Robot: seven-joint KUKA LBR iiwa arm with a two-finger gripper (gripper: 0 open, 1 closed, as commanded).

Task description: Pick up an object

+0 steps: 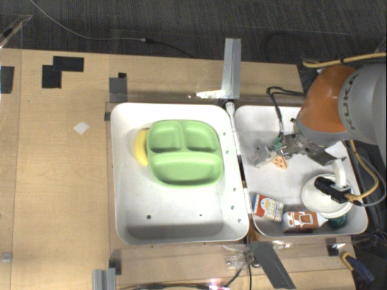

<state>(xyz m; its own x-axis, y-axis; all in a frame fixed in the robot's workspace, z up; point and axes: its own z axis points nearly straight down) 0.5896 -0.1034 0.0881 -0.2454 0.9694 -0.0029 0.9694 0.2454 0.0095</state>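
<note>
Two shallow white bins; right bin point(266, 118) holds jaws point(270, 154), spread cannot tell, small orange wedge point(279, 161) touching them; two cartons, one white bowl point(320, 203) beyond; left bin point(127, 180), green compartment tray point(183, 151), one.

A pale wooden desk point(54, 180) is filling the lower part of the view, carrying black tape patches point(60, 70) near its far left corner. Dark grey ribbed carpet floor point(151, 11) is stretching behind it, with a thin cable point(91, 38) trailing across.
</note>
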